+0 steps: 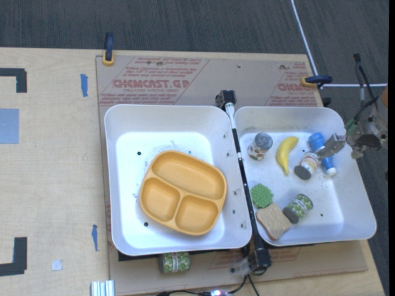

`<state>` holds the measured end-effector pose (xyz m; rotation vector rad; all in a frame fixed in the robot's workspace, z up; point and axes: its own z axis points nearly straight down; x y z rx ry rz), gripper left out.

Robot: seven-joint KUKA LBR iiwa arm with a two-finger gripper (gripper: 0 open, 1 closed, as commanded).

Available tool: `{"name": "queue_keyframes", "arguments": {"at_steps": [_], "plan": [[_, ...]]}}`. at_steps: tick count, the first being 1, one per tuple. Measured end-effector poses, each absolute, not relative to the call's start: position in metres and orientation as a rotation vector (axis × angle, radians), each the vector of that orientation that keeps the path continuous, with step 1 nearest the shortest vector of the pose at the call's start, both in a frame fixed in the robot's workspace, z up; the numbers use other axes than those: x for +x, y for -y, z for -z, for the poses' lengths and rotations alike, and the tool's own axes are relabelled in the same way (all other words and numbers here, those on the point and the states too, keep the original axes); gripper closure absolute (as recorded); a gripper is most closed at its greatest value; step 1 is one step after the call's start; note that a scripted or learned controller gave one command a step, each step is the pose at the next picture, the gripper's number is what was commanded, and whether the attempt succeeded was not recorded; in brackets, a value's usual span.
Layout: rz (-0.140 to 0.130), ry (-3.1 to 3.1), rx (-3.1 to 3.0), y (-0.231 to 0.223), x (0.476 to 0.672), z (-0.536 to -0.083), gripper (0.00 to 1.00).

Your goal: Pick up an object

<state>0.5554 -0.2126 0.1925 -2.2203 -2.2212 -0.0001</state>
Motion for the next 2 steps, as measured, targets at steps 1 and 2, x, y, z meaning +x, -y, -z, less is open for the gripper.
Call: {"name": "queue_keyframes", "arguments": {"at_steps": [1, 2], "plan": [[0.001, 2.223, -2.221, 0.182, 0.583, -0.095, 0.00], [0.006, 2.225, -2.219, 0.105, 0.579, -0.087, 0.00]]}}
